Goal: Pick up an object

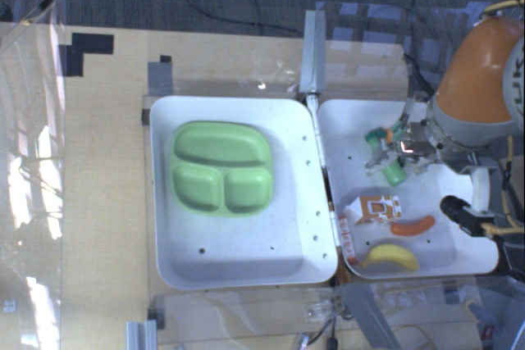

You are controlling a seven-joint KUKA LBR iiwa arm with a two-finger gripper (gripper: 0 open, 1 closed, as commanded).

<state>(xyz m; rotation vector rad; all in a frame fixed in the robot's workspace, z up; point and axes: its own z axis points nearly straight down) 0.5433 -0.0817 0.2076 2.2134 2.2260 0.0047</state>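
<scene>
The gripper (392,153) sits low over a green object (394,173) at right of frame — whether it grips, I cannot tell; lift straight, slowly.

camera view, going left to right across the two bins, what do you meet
green divided plate → carton → banana → sausage → orange band of the arm

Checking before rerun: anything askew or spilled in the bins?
Nothing stands out. The green tray sits flat in the left bin. The banana, sausage and carton lie loose in the right bin.
</scene>
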